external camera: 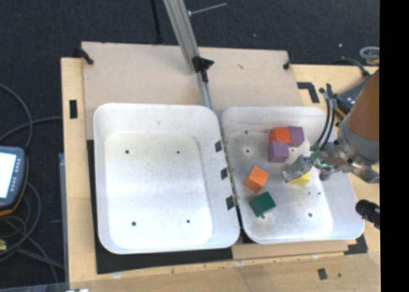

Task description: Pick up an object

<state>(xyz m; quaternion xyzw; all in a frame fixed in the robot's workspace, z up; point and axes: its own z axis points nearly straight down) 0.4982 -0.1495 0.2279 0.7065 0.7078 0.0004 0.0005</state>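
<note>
Left bin [115,124] holds no blocks; it likely serves as the drop side. Right bin [339,220] carries all stock: orange block [257,177] and green block [262,204] near the divider, then a red block [278,135] touching two purple blocks [285,144], clustered and harder to isolate. Gripper [300,170] is low over a yellow block [300,179], partly covering it, evidently the chosen target. Whether the block is grasped cannot be told.
</note>
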